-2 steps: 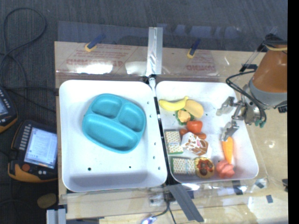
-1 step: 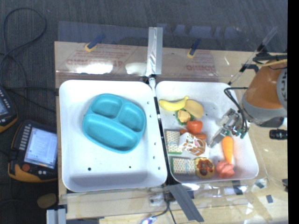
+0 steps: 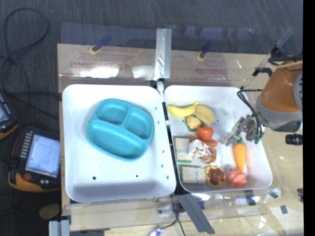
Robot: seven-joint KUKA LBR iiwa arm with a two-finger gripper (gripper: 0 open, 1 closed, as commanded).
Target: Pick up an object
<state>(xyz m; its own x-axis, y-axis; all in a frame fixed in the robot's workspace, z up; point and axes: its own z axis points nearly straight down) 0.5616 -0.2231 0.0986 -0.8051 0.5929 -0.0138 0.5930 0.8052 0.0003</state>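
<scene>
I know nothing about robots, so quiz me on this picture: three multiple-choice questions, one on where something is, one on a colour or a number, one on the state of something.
1. Where does the blue divided plate lie?
A. in the left bin
B. in the right bin
C. on the floor

2. What colour is the carrot?
A. purple
B. orange
C. white

3. How does the tool stand to the carrot?
A. it has lifted the carrot high above the bench
B. it sits just above the carrot's top end, over the right bin
C. it rests on the blue plate

Answers:
1 A: the plate sits inside the left bin, apart from the food.
2 B: the carrot is orange, lying flat near the right bin's right wall.
3 B: the carrot lies on the bin floor below the tool.
</scene>
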